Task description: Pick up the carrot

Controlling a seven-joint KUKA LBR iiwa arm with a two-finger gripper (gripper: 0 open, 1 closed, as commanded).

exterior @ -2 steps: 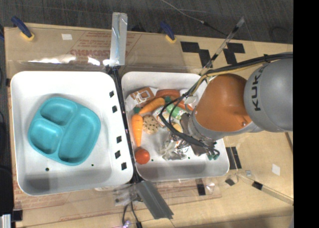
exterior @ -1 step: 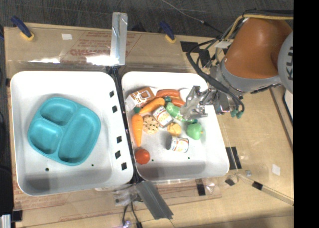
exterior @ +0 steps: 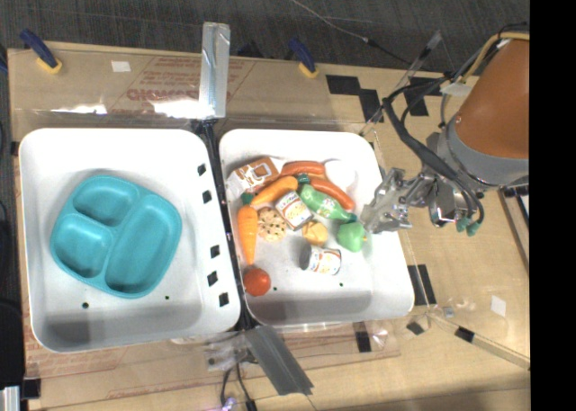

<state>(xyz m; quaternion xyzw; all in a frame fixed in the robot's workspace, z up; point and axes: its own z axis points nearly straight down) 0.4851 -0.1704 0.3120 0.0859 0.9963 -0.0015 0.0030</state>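
An orange carrot point(exterior: 247, 233) lies lengthwise along the left wall of the right bin point(exterior: 360, 297), its tip pointing toward a red tomato point(exterior: 256, 281). My gripper point(exterior: 382, 211) hovers over the bin's right rim, well to the right of the carrot. A green pear-like fruit point(exterior: 353, 236) sits just left of it. Nothing shows between its fingers.
The right bin also holds a second orange vegetable point(exterior: 274, 189), a sausage point(exterior: 304, 167), a green and red pepper point(exterior: 326, 201), a cookie point(exterior: 270, 225), small cans and boxes. A teal divided plate point(exterior: 114, 235) rests in the left bin point(exterior: 54, 324).
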